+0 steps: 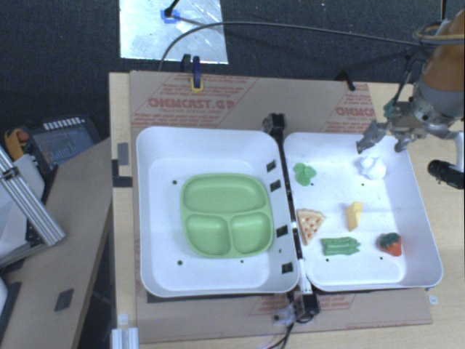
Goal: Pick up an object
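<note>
**Open gripper above the right bin's far corner**

We see the gripper [381,142] hanging over the far right part of the right bin [421,217], its two fingers spread apart with nothing between them. Just below it, on the bin floor, lies a small white object [373,167]. Near the bin's left wall sits a green leafy piece [304,173]. Toward the near side we find a pizza slice [310,225], a yellow chunk [354,215], a green bean-like piece [340,246] and a red and green toy fruit [391,243], all apart from one another. The left bin [156,195] holds a green divided tray [224,215].
</note>
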Robot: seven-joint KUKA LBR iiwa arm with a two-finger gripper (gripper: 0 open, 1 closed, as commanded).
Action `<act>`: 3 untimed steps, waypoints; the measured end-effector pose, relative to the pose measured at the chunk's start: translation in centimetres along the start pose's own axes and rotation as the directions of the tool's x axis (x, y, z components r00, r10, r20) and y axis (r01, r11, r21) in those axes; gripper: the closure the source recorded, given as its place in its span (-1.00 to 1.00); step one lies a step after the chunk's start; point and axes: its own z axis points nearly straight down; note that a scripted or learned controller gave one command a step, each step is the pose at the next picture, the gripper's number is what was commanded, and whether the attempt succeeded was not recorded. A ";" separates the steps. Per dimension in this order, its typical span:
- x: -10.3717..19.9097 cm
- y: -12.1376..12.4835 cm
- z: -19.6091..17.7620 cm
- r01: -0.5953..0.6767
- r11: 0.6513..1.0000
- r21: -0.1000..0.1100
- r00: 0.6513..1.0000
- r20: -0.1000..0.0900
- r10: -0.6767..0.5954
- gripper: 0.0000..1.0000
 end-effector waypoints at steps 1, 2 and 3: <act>0.1 0.3 -0.8 0.003 1.000 -0.013 1.000 0.002 -0.003 -1.00; 0.1 0.0 5.3 0.001 1.000 -0.010 1.000 0.002 -0.001 -1.00; 0.2 0.3 9.2 0.004 1.000 -0.014 1.000 0.003 -0.004 -1.00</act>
